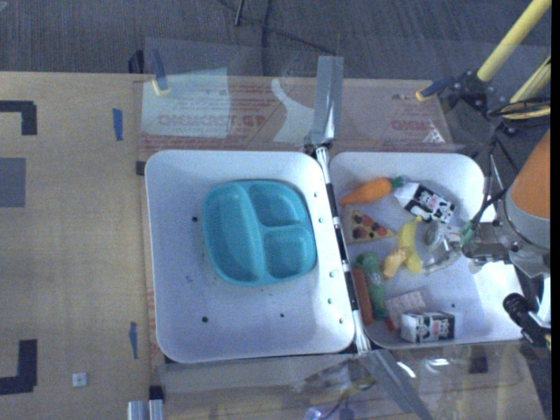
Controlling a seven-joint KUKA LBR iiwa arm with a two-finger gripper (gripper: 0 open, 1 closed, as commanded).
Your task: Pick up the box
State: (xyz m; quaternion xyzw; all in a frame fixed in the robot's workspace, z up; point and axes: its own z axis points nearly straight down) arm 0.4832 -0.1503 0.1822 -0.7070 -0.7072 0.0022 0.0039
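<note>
Camera view shows you the box (427, 326), a small milk-style carton, lying on its side near the front wall of the right bin (495, 326), below a pink packet (407, 304). Your gripper (440, 245) hangs further back over the yellow toys (404, 250); whether it is apart or together, you cannot tell.

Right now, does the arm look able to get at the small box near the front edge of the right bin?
Probably yes. The box lies uncovered near the right bin's front edge, apart from the toys above it. The tool hangs over that bin, further back, with bare floor between them.
</note>
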